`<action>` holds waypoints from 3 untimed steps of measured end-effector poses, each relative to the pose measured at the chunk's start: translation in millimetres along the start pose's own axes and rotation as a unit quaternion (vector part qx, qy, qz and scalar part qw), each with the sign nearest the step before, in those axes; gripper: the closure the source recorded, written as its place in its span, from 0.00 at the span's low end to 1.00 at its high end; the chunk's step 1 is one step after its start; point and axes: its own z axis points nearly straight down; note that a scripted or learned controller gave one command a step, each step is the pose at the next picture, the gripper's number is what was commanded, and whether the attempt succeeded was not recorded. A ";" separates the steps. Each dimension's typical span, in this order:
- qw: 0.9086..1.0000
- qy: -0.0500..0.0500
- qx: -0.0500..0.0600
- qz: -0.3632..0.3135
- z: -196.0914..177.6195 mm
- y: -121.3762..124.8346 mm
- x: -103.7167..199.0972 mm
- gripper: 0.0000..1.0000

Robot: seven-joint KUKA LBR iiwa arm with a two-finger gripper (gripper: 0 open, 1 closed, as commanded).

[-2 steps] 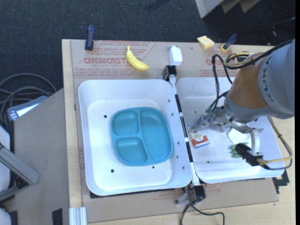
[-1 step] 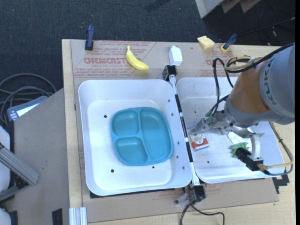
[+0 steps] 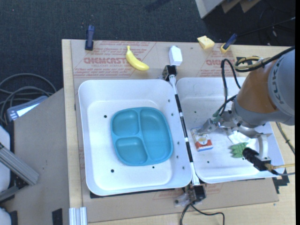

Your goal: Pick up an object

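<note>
My gripper (image 3: 209, 125) hung low in the right bin (image 3: 220, 175), right of frame centre, just above and left of the small red-and-white box (image 3: 203, 144). I could not tell how wide it stood, nor whether anything was in it; the box looked to be lying on the bin floor, not lifted.

Risks, as I judged them:
- The box lay close to the divider (image 3: 180, 121) between the bins. A descent slightly off to the left could clip that wall or push the box against it instead of closing around it.
- The box looked flat and low. A grip taken too high could slide off the top and come up with nothing.
- The green toy (image 3: 238, 150) lay near, to the right of the box, under my wrist. A sweep that way could drag it along or knock it aside.
- A white scrap (image 3: 243, 137) sat just above the green toy; what it was I could not make out.

Containers:
- Right bin: box, green toy, white scrap.
- Left bin (image 3: 93, 125): a blue tray (image 3: 140, 136) with three compartments, nothing in them that I could see.
- Outside the bins, on the counter (image 3: 112, 62) along the upper edge: a banana (image 3: 135, 60) and a yellow block (image 3: 205, 42).
</note>
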 end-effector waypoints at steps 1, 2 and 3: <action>1.000 -0.001 0.004 0.000 -16.8 72.6 -11.4 0.00; 1.000 -0.001 0.004 0.000 -61.4 130.0 -13.8 0.00; 1.000 -0.001 0.006 0.001 5.5 73.7 -19.7 0.00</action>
